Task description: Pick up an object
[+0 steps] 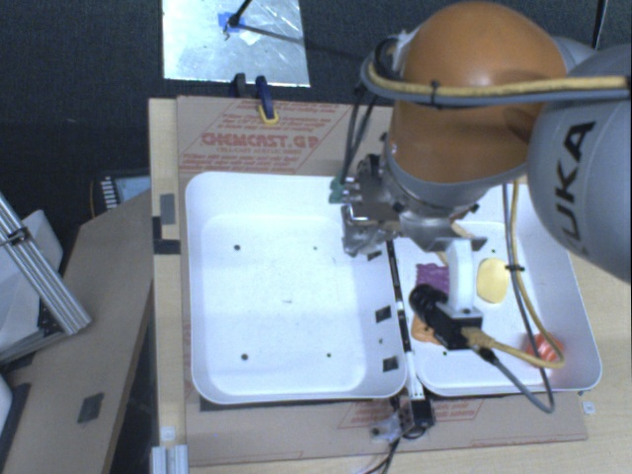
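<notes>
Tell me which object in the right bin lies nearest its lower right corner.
The small red object; the yellow object and purple object lie higher up, nearer the middle.

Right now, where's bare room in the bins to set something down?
Left bin: floor bare from its left wall to the centre divider. Right bin: crowded, with purple piece, yellow piece, red piece, and the arm overhead.

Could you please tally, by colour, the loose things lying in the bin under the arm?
purple thing: 1
yellow thing: 1
orange thing: 1
red thing: 1
Total: 4 in sight; the arm covers part of that bin, so more may lie hidden.
</notes>
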Robot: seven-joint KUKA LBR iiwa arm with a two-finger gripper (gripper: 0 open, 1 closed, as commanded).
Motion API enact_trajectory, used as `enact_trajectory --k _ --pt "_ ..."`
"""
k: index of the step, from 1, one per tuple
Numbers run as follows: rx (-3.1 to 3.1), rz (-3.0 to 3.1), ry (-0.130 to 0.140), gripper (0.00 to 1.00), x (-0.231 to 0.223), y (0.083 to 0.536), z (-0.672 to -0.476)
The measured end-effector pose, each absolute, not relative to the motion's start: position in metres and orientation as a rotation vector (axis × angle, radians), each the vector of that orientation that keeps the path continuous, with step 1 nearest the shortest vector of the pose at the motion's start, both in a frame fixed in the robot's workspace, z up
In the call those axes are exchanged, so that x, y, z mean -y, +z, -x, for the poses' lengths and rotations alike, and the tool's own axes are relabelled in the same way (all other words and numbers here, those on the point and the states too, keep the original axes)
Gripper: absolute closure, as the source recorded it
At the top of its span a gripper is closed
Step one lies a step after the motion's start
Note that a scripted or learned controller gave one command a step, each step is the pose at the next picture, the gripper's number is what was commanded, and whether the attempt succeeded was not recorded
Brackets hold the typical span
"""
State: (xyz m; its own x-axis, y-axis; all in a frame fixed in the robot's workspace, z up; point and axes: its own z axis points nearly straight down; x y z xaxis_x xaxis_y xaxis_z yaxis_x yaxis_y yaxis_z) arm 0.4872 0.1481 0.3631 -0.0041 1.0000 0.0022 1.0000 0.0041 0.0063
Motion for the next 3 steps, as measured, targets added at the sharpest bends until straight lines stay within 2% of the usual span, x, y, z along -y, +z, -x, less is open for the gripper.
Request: enact_trajectory --k 1,2,3 --pt "-2.224 -2.211 0.021 1.0 -0.1682 0.4612 -0.4873" --pt "-2.231 -2.209 0.009 1.0 -0.1678 0.4669 -0.487" --pt "-2.232 -2.209 0.008 0.0 -0.1678 0.4664 -0.487"
